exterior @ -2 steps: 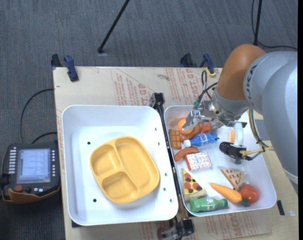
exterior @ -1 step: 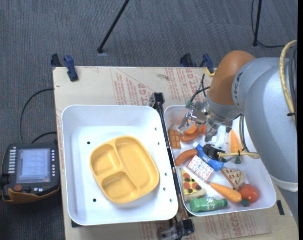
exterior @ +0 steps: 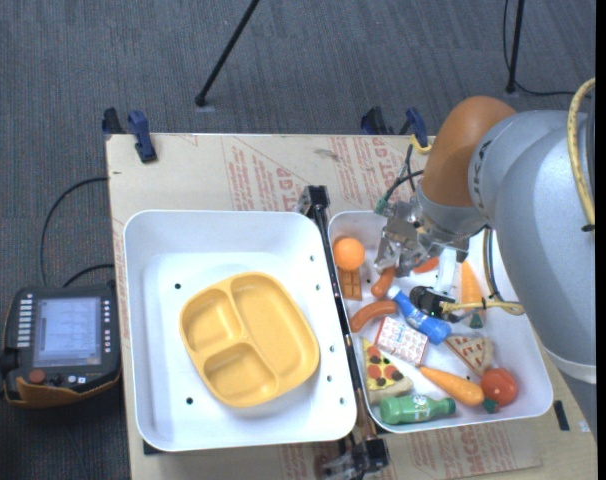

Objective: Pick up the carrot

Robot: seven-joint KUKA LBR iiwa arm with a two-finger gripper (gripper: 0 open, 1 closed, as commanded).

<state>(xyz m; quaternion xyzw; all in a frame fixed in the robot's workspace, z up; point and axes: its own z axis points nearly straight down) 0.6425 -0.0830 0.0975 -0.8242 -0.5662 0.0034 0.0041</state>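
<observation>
In the camera view the carrot (exterior: 451, 384) lies in the near part of the right bin (exterior: 539, 388), its long axis running diagonally from upper left to lower right; the thicker end seems to be at the lower right, just beside a red tomato (exterior: 499, 386), and a green bottle (exterior: 417, 409) lies just in front of it. The gripper (exterior: 401, 251) hangs over the far left part of that bin, well apart from the carrot, near an orange ball (exterior: 348, 253); how far it is open I cannot tell. The left bin (exterior: 153, 248) holds a yellow divided plate (exterior: 247, 339).
</observation>
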